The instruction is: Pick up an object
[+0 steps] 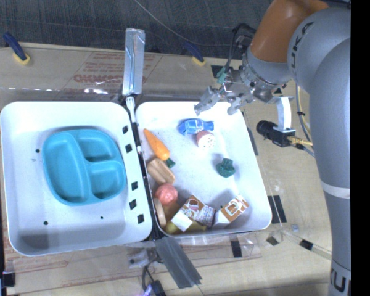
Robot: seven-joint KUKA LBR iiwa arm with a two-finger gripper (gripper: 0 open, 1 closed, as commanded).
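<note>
My gripper [219, 104] hangs over the far edge of the right bin [254, 184], its two fingers spread apart with nothing between them. Just below it lie a blue wrapped object [195, 126] and a small pink-and-white item [206, 140]. A carrot [156, 144] lies along the bin's left wall, with a hot dog bun [161, 170] and a red apple [167, 193] below it. A dark green piece [226, 167] rests in the middle right. Two small printed boxes [195, 213] [234, 209] sit at the near edge.
The left bin [18, 227] holds a blue divided tray [85, 165]. A metal divider bracket [134, 60] rises between the bins at the far side. The grey arm [320, 85] fills the right side, with a black cable fitting [272, 132] beside the right bin.
</note>
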